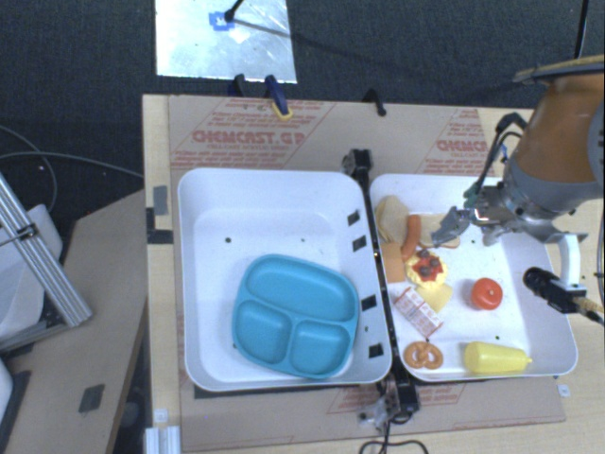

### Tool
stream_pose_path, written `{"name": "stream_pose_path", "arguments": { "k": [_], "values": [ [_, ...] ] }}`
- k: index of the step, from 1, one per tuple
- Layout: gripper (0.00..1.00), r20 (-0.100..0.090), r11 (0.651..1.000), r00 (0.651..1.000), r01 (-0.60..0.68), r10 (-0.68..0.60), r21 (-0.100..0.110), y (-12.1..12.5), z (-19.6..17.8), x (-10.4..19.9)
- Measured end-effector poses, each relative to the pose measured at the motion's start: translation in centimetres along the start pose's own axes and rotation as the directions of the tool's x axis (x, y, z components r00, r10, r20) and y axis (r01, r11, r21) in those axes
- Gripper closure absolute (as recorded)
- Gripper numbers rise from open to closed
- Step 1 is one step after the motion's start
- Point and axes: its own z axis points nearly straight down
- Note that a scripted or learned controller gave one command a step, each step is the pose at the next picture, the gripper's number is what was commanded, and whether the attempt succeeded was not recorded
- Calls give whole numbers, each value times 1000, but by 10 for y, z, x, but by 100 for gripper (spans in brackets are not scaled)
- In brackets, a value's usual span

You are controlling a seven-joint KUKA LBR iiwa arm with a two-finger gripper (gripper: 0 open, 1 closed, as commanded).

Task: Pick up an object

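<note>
Claw (pixel 454 227) sits over the far part of the right bin (pixel 551 348), arm (pixel 565 149) coming in from the right, orange band above the grey wrist. Can't tell whether it is open or closed at this angle; nothing visibly gripped.

Just left of the claw tip: an orange-red sausage (pixel 411 235) lying roughly near-far, and left of that a pale tan bread-like piece (pixel 390 218) against the bin's left wall. Just near the sausage: a small yellow piece with red and dark toppings (pixel 426 268), resting on a pale yellow wedge (pixel 436 294). An orange strip (pixel 393 265) lies along the left wall beside them.

Further near: a red-and-white striped packet (pixel 417 311), tilted. Right of it, a red tomato-like ball (pixel 486 293), apart from the rest. Near edge of the bin: a brown pretzel (pixel 423 355) and, to its right, a yellow squeeze-bottle shape (pixel 494 357) lying on its side.

All pickable objects sit in the right bin, mostly in its left half.

Left bin (pixel 208 216) holds 1 blue 3-compartment tray (pixel 295 316), in its near right part.

Both bins sit on a cardboard sheet with red print (pixel 248 136). Far left beyond it: a shiny foil-like square (pixel 222 26) with a blue mark.
</note>
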Motion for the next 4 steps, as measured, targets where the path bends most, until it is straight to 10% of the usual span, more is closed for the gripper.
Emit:
{"name": "stream_pose_path", "arguments": {
  "k": [1, 2, 3, 4],
  "values": [
    [0, 1, 1000, 1000, -2, 2, 0, -5, 130, 8],
    [0, 1, 1000, 1000, -4, 4, -4, -13, 74, 0],
    [0, -1, 1000, 1000, -4, 4, 4, -56, 128, -1],
    [0, -1, 1000, 1000, -2, 2, 0, -71, 97, 11]
  ]
}}
